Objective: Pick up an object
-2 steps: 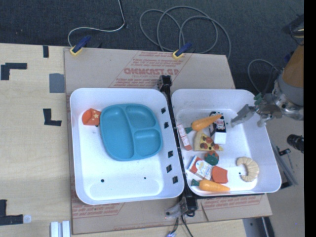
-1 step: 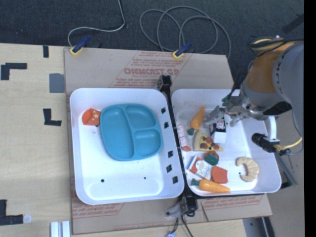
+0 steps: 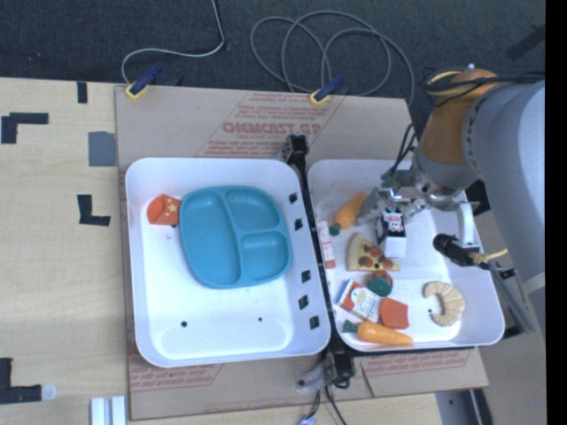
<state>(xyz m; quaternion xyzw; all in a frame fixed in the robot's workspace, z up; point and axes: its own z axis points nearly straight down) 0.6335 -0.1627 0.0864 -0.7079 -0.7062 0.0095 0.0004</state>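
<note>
Landmark: the pizza slice (image 3: 367,254), a yellow wedge with toppings, lies near the middle of the right bin (image 3: 478,330); every place below is given from it.

Gripper: the gripper (image 3: 392,226) hangs just up and right of the pizza slice, low over the bin floor. Its dark tip points down. How wide it stands I cannot tell, and nothing is visibly in its grasp.

Arm: the grey arm (image 3: 509,149) with its orange band rises to the right of and above the pizza slice, covering the bin's far right corner.

Nearest candidates: a carrot (image 3: 350,209) lies up and left of the pizza slice, just beside the gripper's left flank. The pizza slice itself is the closest thing below the tip.

Other objects: a green and red fruit (image 3: 381,283) sits just below the slice. Further below are a white carton (image 3: 359,302), a red block (image 3: 393,312) and a second carrot (image 3: 384,334). A croissant (image 3: 446,301) lies down and to the right.

Left bin: well to the left of the slice, a blue divided plate (image 3: 236,236) with a small red-orange toy (image 3: 163,209) at its upper-left edge.

Step in hand: my judgement is the approach, with the tip lowered among the toys but no grasp made.

Next move calls for: settling on one target, most likely the pizza slice or the near carrot, centring over it, then closing and lifting straight up clear of the neighbours.
</note>
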